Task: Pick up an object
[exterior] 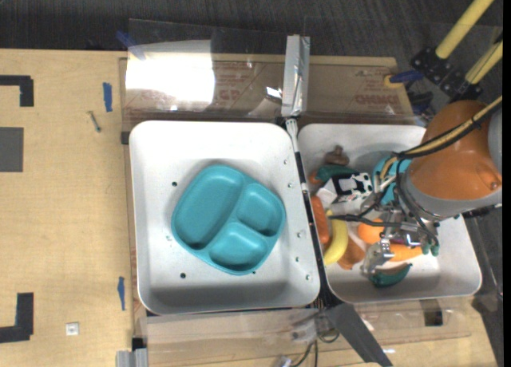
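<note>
at the far left the wooden counter (56, 222) lies bare apart from black corner marks and bits of blue tape. next comes the left bin (152, 278), which holds a teal divided plate (229, 218) set at a slant, three compartments, nothing in them. a clear divider wall (295, 74) stands behind the seam where the two bins meet.

the right bin (459, 278) carries the clutter: a yellow banana (338, 244) near the seam, an orange thing (321, 222) just beside it, a black and white toy (351, 184) further back, a small brown piece (337, 152) at the rear, an orange piece (371, 234) and a dark teal object (391, 276) at the front. the arm, with its orange band (459, 158), reaches in from the right, and the pincer (387, 247) hangs low over this pile, above the orange piece and the teal object. how far its fingers are spread, and whether anything sits between them, i cannot tell; cables and the wrist body cover that spot.

the risk, as i judge it, comes from the crowding. the things touch or overlap, so a close could catch two at once, or nip an edge that slips free on the lift. the banana's curved skin would likely roll out of a shallow grip. a descent slightly off could also just shove the pile toward the bin wall
</note>
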Robot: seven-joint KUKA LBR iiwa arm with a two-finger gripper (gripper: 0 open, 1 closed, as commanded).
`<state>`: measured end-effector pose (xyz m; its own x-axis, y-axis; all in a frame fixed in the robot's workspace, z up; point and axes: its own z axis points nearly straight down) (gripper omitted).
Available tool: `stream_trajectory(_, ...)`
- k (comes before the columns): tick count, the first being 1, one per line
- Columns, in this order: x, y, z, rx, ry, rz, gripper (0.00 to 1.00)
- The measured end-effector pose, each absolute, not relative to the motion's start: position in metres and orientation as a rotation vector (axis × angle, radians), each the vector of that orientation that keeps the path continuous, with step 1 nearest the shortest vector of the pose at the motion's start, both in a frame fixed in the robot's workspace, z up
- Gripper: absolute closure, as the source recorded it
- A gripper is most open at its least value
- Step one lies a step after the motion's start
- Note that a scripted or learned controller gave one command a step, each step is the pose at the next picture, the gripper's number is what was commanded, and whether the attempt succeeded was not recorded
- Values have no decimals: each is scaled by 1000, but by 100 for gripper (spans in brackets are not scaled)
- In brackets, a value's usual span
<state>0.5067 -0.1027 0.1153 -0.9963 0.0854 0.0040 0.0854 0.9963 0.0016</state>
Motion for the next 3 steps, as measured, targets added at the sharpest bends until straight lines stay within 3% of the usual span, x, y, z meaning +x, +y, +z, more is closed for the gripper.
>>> stream_trajectory(2, 501, -91, 89, -534, -3105, -3, 0)
stream_trajectory(3, 496, -117, 90, 583, -3105, 7, 0)
